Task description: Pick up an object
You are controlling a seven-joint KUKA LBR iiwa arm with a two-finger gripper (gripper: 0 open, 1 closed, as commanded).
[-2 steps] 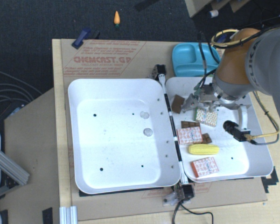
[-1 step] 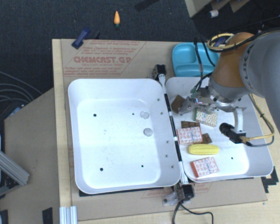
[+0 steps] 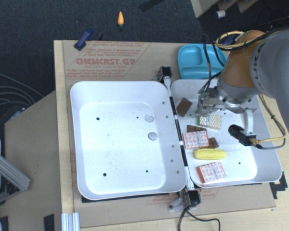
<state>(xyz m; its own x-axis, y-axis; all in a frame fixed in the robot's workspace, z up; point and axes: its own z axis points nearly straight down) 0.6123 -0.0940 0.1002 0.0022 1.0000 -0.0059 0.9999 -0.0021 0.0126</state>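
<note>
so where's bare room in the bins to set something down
The left bin is mostly bare, apart from two small discs near its right wall. The right bin is crowded at its left side around the corn cob; its lower right corner is free.

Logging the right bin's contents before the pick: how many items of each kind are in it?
Red-patterned packets: 2
Pale checkered packet: 1
Brown blocks: 3
Yellow corn cob: 1
Total: 7
</note>
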